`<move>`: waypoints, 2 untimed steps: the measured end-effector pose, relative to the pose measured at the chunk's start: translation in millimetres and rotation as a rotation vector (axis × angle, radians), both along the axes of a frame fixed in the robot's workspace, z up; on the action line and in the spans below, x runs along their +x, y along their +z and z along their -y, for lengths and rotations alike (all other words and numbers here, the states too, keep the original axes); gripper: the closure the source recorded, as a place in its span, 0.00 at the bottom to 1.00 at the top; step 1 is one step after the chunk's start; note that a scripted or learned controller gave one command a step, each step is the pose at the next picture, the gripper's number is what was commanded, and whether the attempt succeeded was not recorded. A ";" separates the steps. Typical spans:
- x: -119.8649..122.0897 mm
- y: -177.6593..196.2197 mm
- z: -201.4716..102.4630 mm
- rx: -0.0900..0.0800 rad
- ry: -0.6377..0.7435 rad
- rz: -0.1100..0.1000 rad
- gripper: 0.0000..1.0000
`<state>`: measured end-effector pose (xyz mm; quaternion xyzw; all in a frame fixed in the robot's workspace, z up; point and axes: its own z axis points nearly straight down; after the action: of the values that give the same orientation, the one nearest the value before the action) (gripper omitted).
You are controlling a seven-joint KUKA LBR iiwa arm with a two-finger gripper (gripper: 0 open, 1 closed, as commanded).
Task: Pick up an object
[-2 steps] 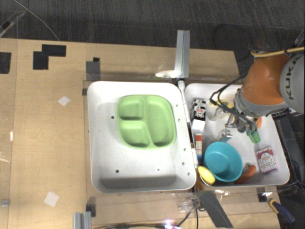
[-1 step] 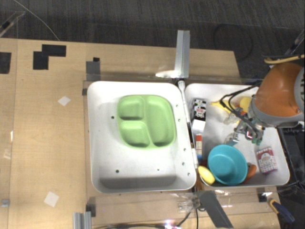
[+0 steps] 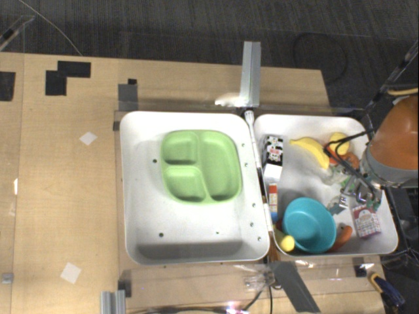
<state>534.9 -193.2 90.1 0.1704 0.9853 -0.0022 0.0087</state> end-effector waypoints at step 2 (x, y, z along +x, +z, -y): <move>94.0 -1.8 -11.4 0.005 0.110 -0.009 0.00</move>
<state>628.9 -181.9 88.3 0.1160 0.9932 -0.0002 0.0042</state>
